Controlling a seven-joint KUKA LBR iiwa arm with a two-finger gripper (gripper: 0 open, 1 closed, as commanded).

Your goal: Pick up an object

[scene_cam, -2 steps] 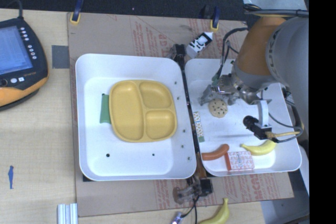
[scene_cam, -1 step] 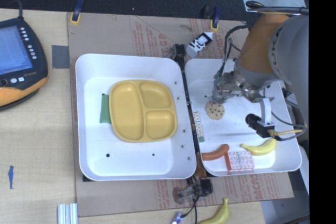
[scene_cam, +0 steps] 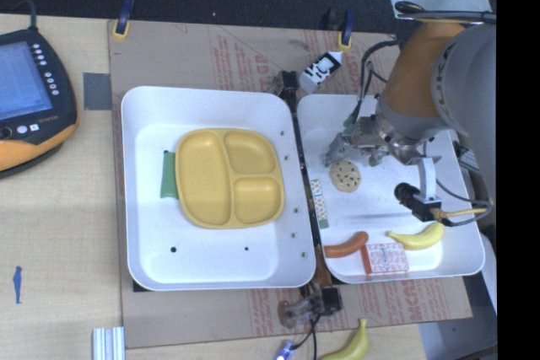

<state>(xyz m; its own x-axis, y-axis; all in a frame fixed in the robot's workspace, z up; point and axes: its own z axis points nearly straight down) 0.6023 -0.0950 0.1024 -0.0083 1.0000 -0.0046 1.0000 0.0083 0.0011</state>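
My gripper hangs over the upper left part of the right bin, with the grey arm and its orange band reaching in from the right. A round speckled cookie lies just below the gripper, close to it; I cannot tell whether they touch. Nothing shows held in the gripper. Along the bin's front lie an orange-red sausage, a small red and white box and a yellow banana.
The left bin holds a yellow divided plate lying on a green flat piece. A tablet controller sits at the far left of the bench. Another banana lies outside the bins at the front.
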